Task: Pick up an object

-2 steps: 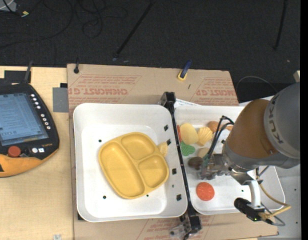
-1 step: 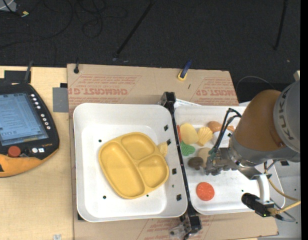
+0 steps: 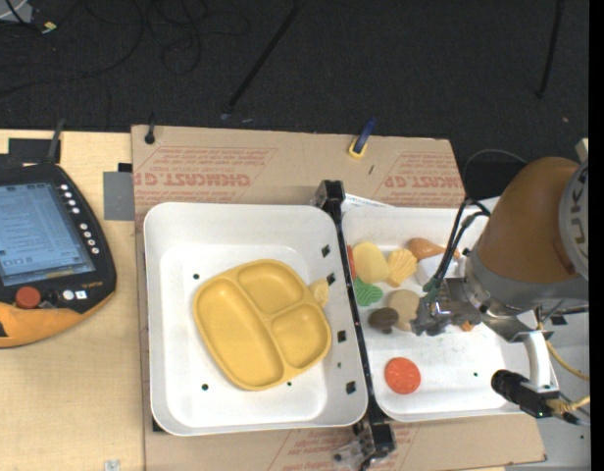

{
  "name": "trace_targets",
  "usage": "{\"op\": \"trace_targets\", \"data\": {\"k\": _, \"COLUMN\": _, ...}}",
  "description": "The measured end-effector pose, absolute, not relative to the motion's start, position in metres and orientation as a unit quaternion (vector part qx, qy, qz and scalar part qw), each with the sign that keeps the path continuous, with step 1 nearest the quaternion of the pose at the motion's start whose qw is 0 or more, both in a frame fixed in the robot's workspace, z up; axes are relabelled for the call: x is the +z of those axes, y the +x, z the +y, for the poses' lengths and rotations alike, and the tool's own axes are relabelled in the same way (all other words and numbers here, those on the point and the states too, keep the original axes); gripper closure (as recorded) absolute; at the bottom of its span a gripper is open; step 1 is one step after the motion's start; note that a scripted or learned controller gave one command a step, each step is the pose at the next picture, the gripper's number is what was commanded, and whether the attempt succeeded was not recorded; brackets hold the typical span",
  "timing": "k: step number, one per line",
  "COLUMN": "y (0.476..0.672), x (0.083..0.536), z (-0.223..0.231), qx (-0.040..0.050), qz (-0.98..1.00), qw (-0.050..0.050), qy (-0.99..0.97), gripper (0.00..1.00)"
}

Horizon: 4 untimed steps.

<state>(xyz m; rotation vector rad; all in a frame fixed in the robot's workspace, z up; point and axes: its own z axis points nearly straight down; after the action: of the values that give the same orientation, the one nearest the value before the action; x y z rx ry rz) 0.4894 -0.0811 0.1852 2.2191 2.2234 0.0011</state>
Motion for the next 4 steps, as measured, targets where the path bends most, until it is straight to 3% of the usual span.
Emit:
{"op": "trace_targets", "data": {"k": 1, "y": 0.490, "x": 0.230, "z": -0.082, "qx": 0.0008, "qz": 0.707, "qw": 0.001, "qy": 0.707, "gripper": 1.00}}
{"op": "trace_targets", "data": {"k": 3, "y": 0.556, "x": 0.216, "z": -0.010, "qx": 0.0002, "qz": 0.708, "qw": -0.001, "qy": 0.706, "gripper": 1.00}}
{"op": "trace_targets", "data": {"k": 4, "y": 0.602, "x": 0.213, "z": 0.022, "qx": 0.0005, "qz": 0.708, "qw": 0.000, "qy": 0.706, "gripper": 1.00}}
